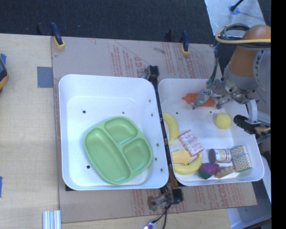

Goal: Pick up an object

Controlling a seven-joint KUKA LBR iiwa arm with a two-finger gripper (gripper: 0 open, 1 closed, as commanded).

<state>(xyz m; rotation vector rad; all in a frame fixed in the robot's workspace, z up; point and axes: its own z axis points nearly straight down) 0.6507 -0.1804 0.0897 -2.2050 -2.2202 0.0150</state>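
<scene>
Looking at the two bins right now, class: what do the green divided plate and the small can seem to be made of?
Green divided plate: probably moulded plastic, with an even pale colour and a soft matte sheen. Small can: apparently metal with a printed label, though it may be a toy.

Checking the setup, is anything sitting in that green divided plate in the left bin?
Empty: all three compartments of the green divided plate show bare green.

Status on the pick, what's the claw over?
Claw low at right bin's far end, over the orange item. Grip unconfirmed. Lemon close by; other items clustered at near end.
</scene>
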